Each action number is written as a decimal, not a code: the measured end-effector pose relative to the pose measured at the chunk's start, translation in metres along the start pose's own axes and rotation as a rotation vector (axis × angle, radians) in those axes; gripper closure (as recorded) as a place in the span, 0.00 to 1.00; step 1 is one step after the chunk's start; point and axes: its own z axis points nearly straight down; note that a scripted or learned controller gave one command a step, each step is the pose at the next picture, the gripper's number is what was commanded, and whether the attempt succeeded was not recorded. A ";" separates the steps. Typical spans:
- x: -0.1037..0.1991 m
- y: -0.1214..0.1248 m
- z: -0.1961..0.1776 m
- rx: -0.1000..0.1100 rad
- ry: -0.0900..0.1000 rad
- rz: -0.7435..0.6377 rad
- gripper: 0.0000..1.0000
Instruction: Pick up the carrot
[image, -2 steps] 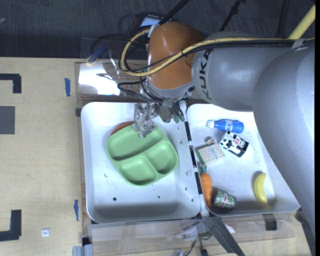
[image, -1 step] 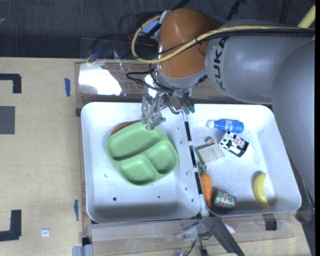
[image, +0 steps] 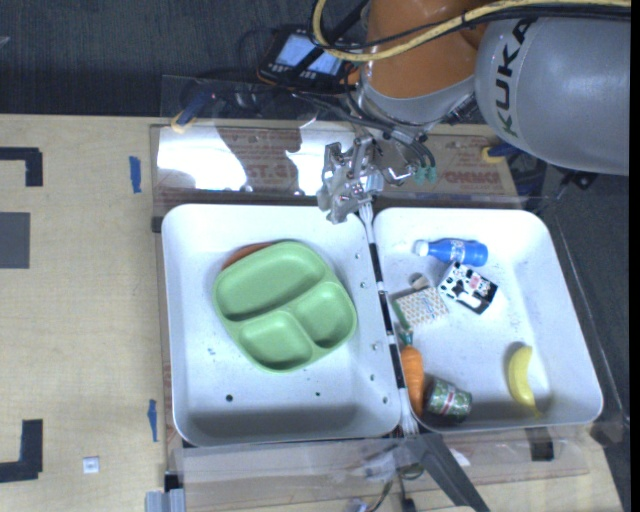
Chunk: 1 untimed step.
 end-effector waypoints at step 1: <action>0.029 -0.076 0.000 0.000 0.004 -0.125 1.00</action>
